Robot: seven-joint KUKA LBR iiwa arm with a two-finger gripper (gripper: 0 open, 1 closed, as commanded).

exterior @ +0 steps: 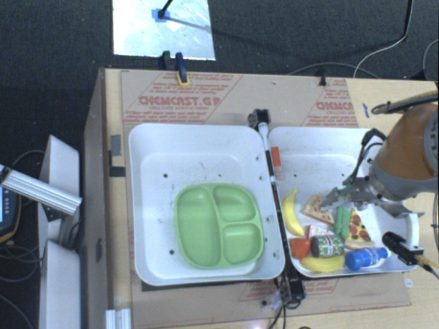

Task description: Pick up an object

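- The likeliest target, a green object [342, 219], lies in the right bin [309, 149] on top of a pizza slice [357, 228], right under the end effector [346, 199].
- The end effector sits low over that pile; its metal tip blurs into the clutter, so I cannot tell whether it is open or closed, and nothing is visibly held.
- Step in hand, as I judge it: the descent or the grasp itself. The next move calls for closing on one item alone, then lifting straight up, clear of its neighbours.
- Also in the right bin, crowded at its near edge: a banana [293, 213], a second yellow banana [324, 263], a small labelled can [326, 245], a blue bottle [365, 258].
- The left bin [199, 149] holds a green divided plate [219, 225], its compartments bare.
- Both bins rest side by side on the desk [206, 98].
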